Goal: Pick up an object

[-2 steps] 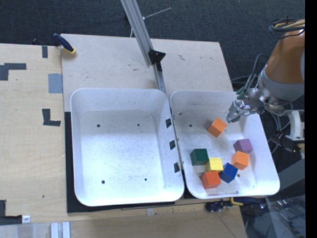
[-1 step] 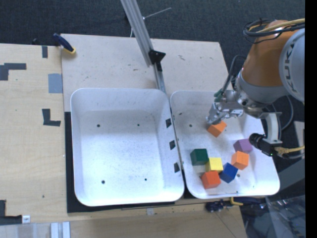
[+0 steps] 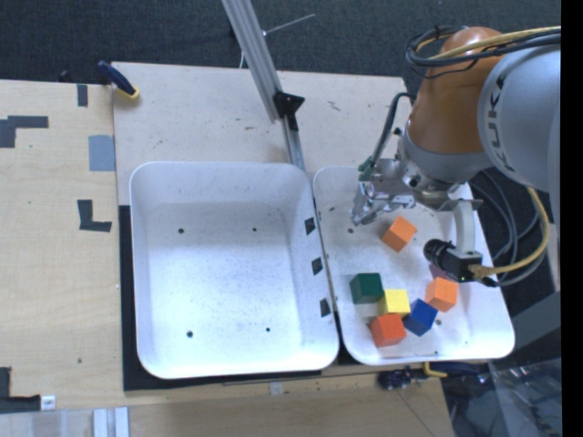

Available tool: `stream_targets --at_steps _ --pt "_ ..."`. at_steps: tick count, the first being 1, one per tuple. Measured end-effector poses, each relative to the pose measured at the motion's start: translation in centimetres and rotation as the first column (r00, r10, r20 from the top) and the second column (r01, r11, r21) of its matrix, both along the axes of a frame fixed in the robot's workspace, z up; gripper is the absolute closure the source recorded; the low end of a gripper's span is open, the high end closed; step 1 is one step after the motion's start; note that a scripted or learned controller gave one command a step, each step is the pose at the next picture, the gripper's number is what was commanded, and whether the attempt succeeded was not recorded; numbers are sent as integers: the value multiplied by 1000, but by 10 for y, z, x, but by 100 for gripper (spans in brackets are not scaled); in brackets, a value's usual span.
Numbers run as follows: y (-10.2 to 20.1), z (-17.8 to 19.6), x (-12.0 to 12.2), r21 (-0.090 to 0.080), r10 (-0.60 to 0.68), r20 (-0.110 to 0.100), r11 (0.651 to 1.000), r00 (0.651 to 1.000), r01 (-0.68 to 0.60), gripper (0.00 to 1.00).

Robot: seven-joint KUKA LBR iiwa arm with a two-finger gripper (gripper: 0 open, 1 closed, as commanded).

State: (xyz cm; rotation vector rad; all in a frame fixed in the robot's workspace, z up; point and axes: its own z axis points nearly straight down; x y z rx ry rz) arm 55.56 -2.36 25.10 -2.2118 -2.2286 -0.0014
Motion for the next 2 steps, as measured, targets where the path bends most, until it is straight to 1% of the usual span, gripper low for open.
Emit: stream_targets --at_steps 1,2 --pt "59 -13 -5 -1 0 -3 1000 1000 0 100" --pt "107 -10 3 0 0 -1 1000 1000 0 100"
